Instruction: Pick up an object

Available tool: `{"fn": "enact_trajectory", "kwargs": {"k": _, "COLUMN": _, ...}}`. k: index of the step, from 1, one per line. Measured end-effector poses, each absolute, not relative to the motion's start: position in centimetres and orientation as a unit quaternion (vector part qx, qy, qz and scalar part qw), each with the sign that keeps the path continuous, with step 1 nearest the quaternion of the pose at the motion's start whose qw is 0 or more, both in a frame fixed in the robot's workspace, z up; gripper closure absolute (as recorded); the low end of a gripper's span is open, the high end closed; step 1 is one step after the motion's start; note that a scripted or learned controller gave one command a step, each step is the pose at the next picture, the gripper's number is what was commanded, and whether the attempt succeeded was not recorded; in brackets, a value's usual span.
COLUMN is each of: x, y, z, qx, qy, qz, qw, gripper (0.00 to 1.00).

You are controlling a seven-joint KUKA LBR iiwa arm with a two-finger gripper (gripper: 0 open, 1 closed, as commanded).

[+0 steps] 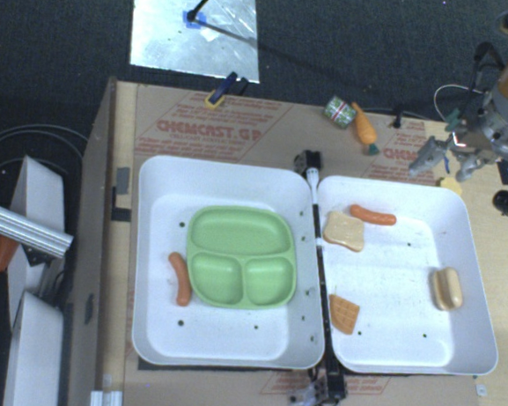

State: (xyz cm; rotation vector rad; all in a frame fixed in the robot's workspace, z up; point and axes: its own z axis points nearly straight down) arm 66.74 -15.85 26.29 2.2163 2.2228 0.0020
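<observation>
So the closest grab looks like the bread roll (446,288), sitting near the right wall of the right bin (475,350), long axis running roughly up-down in the camera view. The gripper (450,164) hovers outside that bin, just past its far right corner, fingers spread apart with nothing between them. So the roll lies below it in frame, toward the near side. The hot dog (373,217) and toast slice (344,231) sit further left.

Gripper (453,161) above right bin (472,287) far corner, fingers spread, holding nothing.
</observation>
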Motion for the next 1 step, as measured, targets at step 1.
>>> {"fn": "enact_trajectory", "kwargs": {"k": 1, "x": 66.79, "y": -20.61, "z": 8.66, "qx": 0.706, "qy": 0.708, "qz": -0.0004, "qw": -0.001, "gripper": 0.00}}
